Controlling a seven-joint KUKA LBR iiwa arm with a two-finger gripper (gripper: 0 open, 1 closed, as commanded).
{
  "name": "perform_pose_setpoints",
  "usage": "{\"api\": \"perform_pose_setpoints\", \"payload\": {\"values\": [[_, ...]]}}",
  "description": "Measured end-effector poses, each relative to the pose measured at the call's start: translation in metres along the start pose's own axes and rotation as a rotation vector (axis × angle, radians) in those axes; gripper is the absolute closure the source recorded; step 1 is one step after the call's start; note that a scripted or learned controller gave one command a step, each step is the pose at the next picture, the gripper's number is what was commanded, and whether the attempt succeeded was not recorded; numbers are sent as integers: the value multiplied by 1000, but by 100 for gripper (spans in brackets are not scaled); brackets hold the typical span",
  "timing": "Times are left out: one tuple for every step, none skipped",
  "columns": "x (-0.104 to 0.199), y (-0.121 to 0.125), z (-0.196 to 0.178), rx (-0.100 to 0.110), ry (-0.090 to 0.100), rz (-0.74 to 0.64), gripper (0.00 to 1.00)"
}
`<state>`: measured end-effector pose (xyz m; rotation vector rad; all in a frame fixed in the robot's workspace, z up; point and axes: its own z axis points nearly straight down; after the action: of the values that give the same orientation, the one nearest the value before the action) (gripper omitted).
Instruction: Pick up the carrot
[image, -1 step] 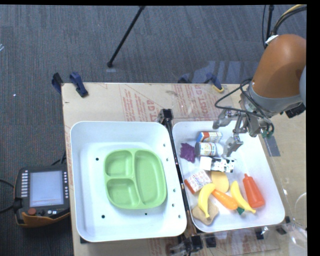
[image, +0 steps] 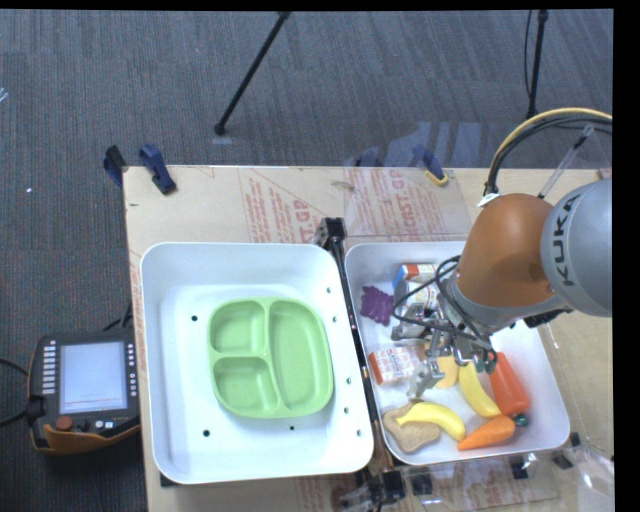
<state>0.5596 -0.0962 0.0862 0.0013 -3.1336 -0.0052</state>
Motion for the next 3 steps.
{"api": "perform_pose_setpoints", "payload": {"values": [[-4,2,-13,1,-10,-6,100],[82,5,-1,1,-7,121,100],[81,5,-1,2,-13,120,0]]}}
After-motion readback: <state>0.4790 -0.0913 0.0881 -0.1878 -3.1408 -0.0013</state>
